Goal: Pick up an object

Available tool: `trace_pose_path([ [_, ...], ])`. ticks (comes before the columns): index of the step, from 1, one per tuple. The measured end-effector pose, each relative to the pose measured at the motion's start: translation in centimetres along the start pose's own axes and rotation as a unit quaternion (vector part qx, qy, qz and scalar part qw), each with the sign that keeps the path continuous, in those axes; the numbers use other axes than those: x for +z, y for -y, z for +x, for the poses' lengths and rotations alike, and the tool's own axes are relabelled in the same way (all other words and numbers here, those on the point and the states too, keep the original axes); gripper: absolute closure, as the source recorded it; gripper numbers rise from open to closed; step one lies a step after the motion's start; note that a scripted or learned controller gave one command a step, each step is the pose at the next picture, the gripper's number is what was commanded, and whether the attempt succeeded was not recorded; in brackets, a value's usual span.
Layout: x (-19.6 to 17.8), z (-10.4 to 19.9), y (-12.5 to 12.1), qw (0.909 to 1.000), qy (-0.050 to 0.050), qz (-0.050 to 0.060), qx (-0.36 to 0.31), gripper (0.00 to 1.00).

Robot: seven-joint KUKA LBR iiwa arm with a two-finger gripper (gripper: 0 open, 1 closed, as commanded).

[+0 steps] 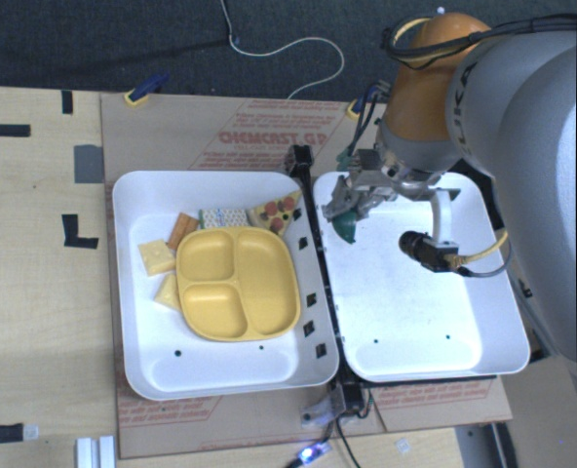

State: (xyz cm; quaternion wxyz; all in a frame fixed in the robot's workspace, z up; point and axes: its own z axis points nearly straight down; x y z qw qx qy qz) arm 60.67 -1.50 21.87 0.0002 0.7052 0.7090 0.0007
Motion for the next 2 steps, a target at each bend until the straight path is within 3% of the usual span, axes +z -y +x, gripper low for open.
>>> trace_pose_path([
  [1, 0.5, 1.1, -5.4, 1.0, 0.0, 0.0, 0.0, 1.0],
  [2, -0.8, 2.7, -5.9, 1.0, 0.0, 0.001, 0.002, 1.0],
])
